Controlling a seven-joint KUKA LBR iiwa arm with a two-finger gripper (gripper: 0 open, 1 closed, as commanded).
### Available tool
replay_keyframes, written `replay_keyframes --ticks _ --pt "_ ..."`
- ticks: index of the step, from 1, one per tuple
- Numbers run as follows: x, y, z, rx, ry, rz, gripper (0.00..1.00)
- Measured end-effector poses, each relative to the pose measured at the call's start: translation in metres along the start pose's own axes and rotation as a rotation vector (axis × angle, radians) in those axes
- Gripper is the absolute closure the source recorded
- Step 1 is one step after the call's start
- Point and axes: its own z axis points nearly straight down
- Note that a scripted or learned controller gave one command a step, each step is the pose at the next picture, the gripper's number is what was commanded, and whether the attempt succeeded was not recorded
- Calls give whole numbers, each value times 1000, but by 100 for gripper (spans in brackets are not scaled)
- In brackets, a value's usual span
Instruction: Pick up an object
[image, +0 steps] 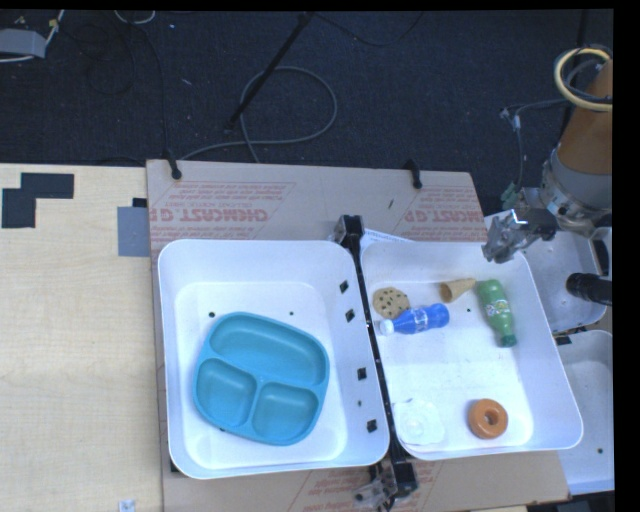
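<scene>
The right bin (560, 400) holds a green bottle (496, 311), a blue bottle (420, 320) lying on its side, a cookie (390, 300), a tan cone (457, 289), an orange doughnut (489, 418) and a clear cup (420, 422). A blue divided plate (262, 377) lies in the left bin (180, 300). My gripper (503, 240) hangs over the right bin's far right corner, above and just beyond the green bottle. Nothing shows between its fingers.
The orange-banded arm (582, 140) rises at the right edge. Cardboard (260, 205) lies under both bins, and a black clip (349, 230) sits at their shared far wall. Cables (290, 100) trail over the dark floor behind. A wooden bench top (70, 340) lies to the left.
</scene>
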Motion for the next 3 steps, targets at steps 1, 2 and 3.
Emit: replay_keyframes --ticks 1,2,3 --pt "44 2 3 4 2 -1 100" --pt "93 -3 -4 4 2 -1 100" --pt "147 -7 -10 5 2 -1 100"
